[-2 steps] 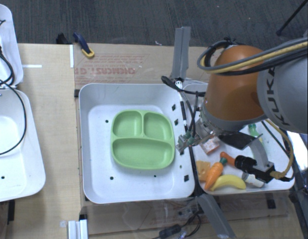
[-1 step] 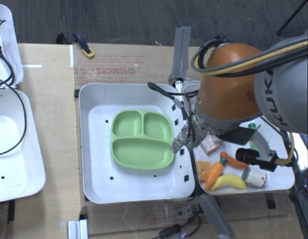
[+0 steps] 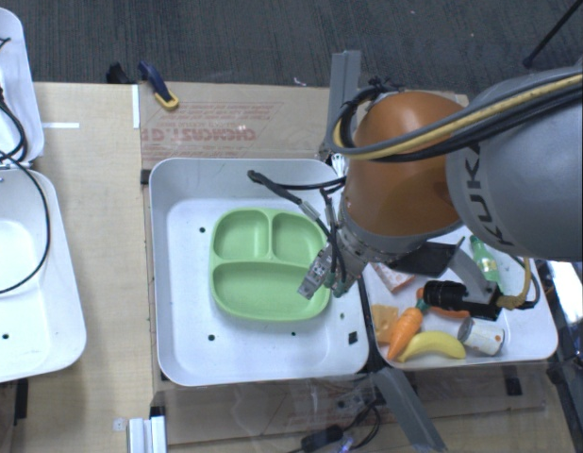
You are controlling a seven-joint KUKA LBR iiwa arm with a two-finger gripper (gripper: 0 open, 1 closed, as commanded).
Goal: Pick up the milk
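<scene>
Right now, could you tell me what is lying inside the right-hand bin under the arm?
In the right bin a carrot, a banana, a green bottle and a small grey can show. The arm covers the bin's upper part, so no milk can be made out.

milk | looked: small white container, grey end, identity not certain | pose: lay on its side | place: right bin, near front edge, just beside the banana tip | state: free, untouched
</scene>
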